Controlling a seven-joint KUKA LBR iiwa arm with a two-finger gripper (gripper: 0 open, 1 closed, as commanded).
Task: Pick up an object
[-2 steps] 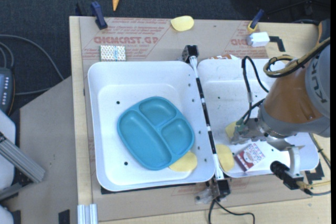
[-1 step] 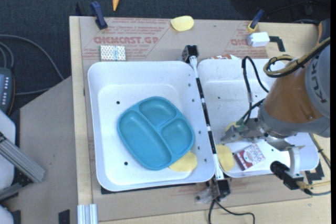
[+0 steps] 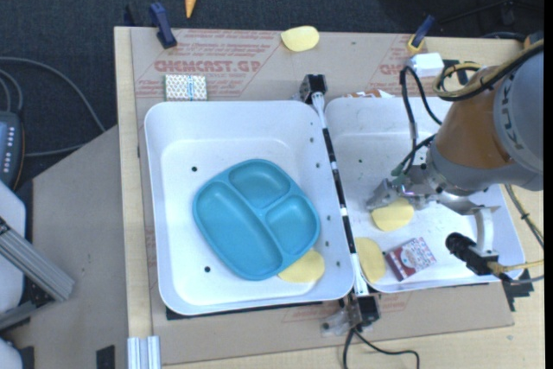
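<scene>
Camera view: I see my gripper [image 3: 386,197] just above the yellow piece [image 3: 393,216] in the right bin [image 3: 371,121]; grip state unclear.

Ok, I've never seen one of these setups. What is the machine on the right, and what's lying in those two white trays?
It is a robot arm, filmed from one fixed camera above the bench. Its gripper is low in the right bin, just above a yellow piece; I cannot tell whether anything is held. That bin also has another yellow piece and a small packet. The left bin holds a blue divided plate with a yellow piece at its edge.
</scene>
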